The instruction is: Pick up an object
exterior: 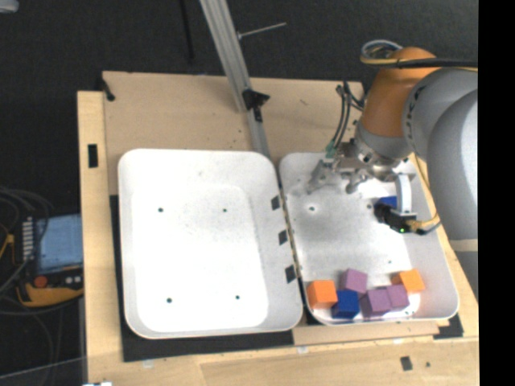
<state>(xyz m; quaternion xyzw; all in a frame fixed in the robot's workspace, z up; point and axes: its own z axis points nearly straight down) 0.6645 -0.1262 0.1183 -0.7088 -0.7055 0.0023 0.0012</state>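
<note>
Several small blocks lie along the near edge of the right bin (366, 236): an orange block (323, 293), a blue block (347, 304), three purple blocks (376, 301), and a second orange block (411, 280). My gripper (331, 182) hangs over the far left part of the same bin, well away from the blocks. Its two fingers (311, 183) are spread apart with nothing between them, so it is open. The grey arm with its orange band (388, 103) comes in from the right above the bin's far edge.
The left bin (197, 240) lies beside the right one. A slanted metal pole (233, 63) rises from the bench behind the bins. A blue and black fitting (396, 211) hangs off the wrist over the bin's right side.
</note>
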